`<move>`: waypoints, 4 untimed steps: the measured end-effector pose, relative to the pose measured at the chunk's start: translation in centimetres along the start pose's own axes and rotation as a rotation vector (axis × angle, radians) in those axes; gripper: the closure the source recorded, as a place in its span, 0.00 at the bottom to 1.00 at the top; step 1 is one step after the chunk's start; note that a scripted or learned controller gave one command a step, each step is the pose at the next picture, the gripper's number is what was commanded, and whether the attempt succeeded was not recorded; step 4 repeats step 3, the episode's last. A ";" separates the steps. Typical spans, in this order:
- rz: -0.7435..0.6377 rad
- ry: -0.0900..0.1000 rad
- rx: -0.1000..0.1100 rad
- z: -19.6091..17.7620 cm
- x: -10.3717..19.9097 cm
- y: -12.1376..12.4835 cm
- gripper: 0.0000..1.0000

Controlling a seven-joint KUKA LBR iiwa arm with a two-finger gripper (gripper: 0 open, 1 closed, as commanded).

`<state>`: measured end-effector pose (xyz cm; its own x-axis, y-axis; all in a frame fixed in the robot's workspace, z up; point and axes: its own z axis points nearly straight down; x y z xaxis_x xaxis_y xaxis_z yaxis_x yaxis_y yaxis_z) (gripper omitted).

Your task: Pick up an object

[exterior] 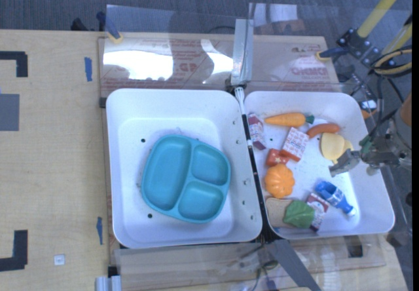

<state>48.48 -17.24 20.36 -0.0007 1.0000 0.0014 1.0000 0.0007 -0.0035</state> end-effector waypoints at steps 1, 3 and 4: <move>0.101 -0.003 -0.011 11.6 -1.1 -0.2 0.00; 0.156 0.000 -0.007 -1.0 6.5 -0.3 1.00; 0.156 0.000 -0.007 -1.0 6.5 -0.3 1.00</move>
